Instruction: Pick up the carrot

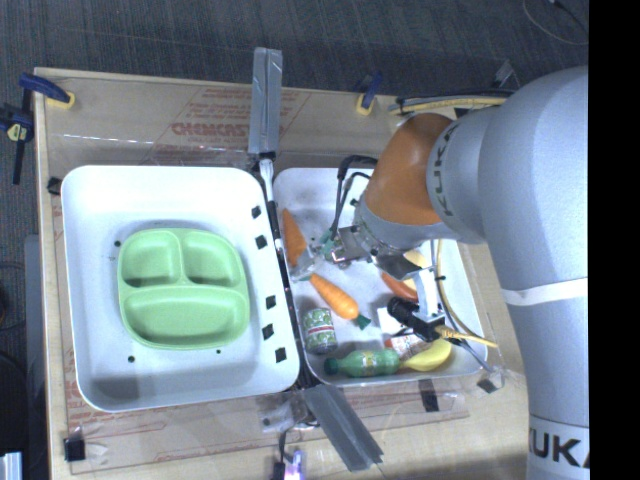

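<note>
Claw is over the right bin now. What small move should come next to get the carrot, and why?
Probably shift the claw slightly toward the near side of the shallow white right bin and lower it: the orange tapered carrot with a green tip lies loose just beyond it, beside the small printed can.

Orange carrot (335,298) slantwise in right bin (300,183)

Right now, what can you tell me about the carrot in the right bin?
The carrot is an orange toy, plastic by its sheen, tapered, with a small green tip at its lower-right end. It lies flat and diagonal on the floor of the right bin, near the middle, thin end toward the upper left. A small can stands just below it, close but whether touching I cannot tell. The gripper hangs just above it; nothing holds the carrot.
</note>
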`<state>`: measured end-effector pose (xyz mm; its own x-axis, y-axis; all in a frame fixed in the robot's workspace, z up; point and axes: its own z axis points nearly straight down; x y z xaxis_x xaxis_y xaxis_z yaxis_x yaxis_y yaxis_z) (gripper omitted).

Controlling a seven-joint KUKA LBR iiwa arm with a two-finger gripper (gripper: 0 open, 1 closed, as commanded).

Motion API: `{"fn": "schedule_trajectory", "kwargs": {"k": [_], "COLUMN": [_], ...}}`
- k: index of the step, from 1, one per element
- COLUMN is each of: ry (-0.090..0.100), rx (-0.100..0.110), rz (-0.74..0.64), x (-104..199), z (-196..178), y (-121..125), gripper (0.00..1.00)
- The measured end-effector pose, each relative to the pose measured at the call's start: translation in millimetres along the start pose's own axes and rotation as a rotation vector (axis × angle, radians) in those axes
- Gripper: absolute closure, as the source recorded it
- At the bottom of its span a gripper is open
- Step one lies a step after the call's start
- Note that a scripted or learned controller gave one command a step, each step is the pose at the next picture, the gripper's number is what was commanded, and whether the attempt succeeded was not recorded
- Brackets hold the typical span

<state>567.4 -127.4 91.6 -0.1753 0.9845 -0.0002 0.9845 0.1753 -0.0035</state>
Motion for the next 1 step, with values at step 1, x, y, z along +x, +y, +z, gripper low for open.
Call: {"fn": "schedule_trajectory", "kwargs": {"k": [1], "ry": [-0.001], "rx": [-0.001], "rz": [-0.007], "x": [0.1], "z": [-10.6], "y": [1.2], "gripper": [1.0]}}
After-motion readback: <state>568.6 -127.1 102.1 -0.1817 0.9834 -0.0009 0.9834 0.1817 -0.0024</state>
